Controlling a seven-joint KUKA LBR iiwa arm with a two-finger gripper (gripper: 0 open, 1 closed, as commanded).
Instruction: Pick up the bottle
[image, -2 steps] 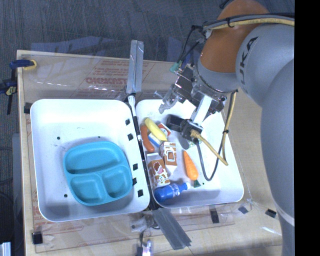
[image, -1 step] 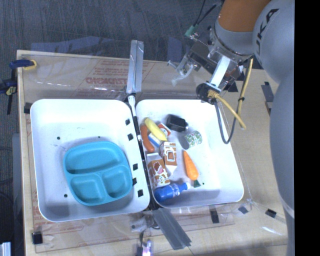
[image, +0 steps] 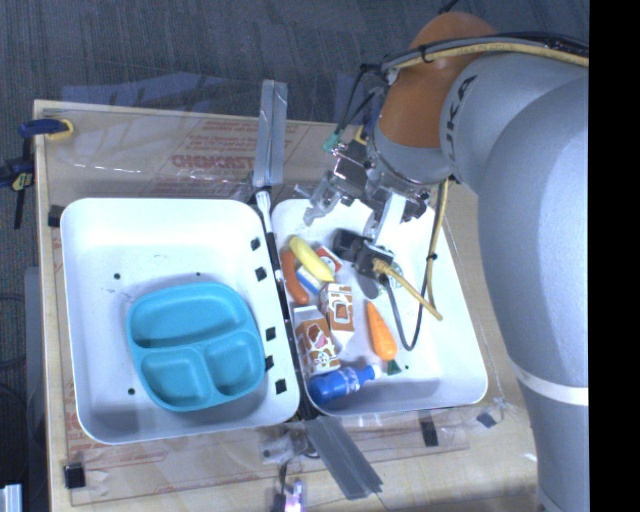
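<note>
Two white bins sit on the desk, and the blue bottle (image: 340, 382) lies on its side at the right bin's (image: 455, 350) near edge, cap pointing right, well below the tool (image: 352, 212), whose fingers hang spread, gripping nothing.

The gripper (image: 352, 213) hangs over the far end of the right bin (image: 452, 345), its two fingers spread apart with nothing between them. The blue bottle (image: 340, 382) lies on its side at that bin's near edge, well apart from the gripper. Between them lie a banana (image: 311, 259), a carrot (image: 380, 332) and small cartons (image: 338, 306). The left bin (image: 95, 240) holds a blue divided tray (image: 196, 343).
</note>
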